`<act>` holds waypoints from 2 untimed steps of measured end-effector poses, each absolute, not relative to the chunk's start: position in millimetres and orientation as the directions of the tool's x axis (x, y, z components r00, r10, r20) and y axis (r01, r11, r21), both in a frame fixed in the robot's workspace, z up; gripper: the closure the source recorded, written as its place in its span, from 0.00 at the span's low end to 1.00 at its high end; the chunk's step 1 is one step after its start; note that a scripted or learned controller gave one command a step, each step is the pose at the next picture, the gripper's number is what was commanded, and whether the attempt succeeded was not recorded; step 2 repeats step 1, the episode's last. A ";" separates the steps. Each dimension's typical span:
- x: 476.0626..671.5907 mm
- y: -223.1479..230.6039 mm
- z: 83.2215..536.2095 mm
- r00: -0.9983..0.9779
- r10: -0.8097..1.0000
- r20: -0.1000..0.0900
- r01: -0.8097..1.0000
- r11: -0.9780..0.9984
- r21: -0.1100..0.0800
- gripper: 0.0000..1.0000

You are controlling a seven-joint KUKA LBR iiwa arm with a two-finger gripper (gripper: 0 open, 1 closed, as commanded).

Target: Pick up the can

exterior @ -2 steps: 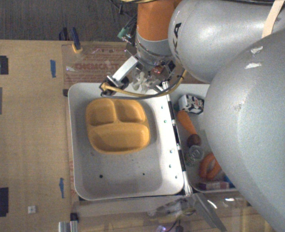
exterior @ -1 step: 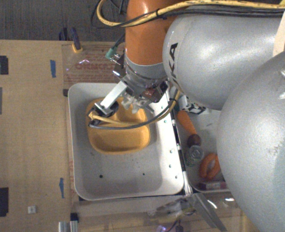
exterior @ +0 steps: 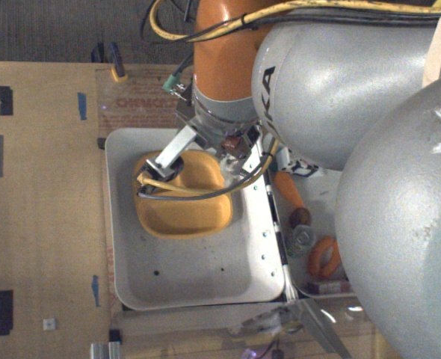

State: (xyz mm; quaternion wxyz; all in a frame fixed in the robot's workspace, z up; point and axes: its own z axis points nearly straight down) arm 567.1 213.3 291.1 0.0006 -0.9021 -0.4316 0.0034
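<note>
The arm [exterior: 340, 73] fills the 3 o'clock side of the view, with its orange band [exterior: 228, 36] at 12 o'clock. The gripper [exterior: 239, 159] hangs over the left bin [exterior: 190, 275], close to the rim it shares with the right bin [exterior: 319, 200]. I cannot tell whether the gripper is wide or narrow, because the wrist hides most of it, and nothing can be seen held in it.

A yellow bowl [exterior: 187, 204] lies in the left bin, in the half toward 12 o'clock. The gripper is at the bowl's 2 o'clock edge, and whether it touches the bowl I cannot tell.

The arm covers much of the right bin. On the strip of it that shows, an orange carrot [exterior: 288, 189] lies slantwise just past the shared rim, with a small brown lump [exterior: 300, 217] at its 5 o'clock end. Just beside the lump, at its 6 o'clock, sits a small grey round thing that looks like the can [exterior: 303, 238], though it is too small to be sure. The can is apart from the gripper, at about 5 o'clock from it. An orange ring [exterior: 325, 256] lies at the can's 4 o'clock, close by.

The wooden tabletop [exterior: 41, 200] carries short blue tape strips [exterior: 82, 105] at 9 o'clock of the left bin.
</note>
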 end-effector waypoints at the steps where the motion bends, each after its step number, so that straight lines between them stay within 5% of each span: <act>1: 618.2 225.1 187.0 0.595 0.803 -0.005 0.803 -0.595 -0.005 0.00; 2: 618.2 225.1 187.0 0.595 0.803 -0.005 0.803 -0.595 -0.005 0.00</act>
